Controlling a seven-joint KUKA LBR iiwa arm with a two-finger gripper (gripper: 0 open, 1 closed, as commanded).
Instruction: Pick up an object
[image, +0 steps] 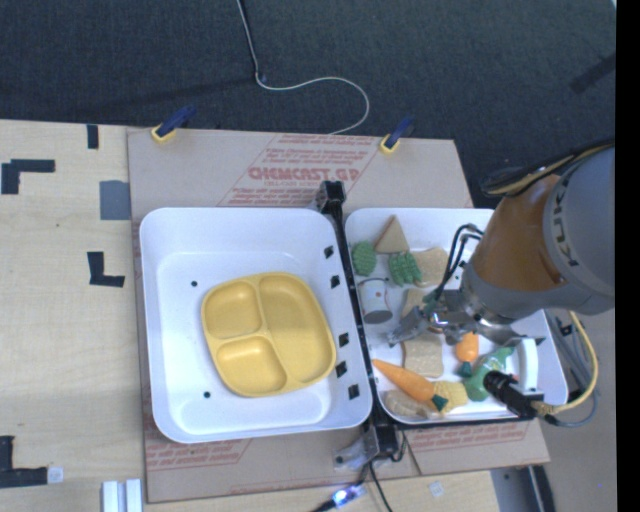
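**Bench contents, left to right, placed against the yellow plate**

The yellow plate, three-sectioned, lay in the left bin. Right of the plate stood the right bin, crowded with toy food: green pieces to the plate's upper right, an orange carrot to its lower right. The gripper sat low among this food, right of the plate; whether its jaws were apart or together could not be told
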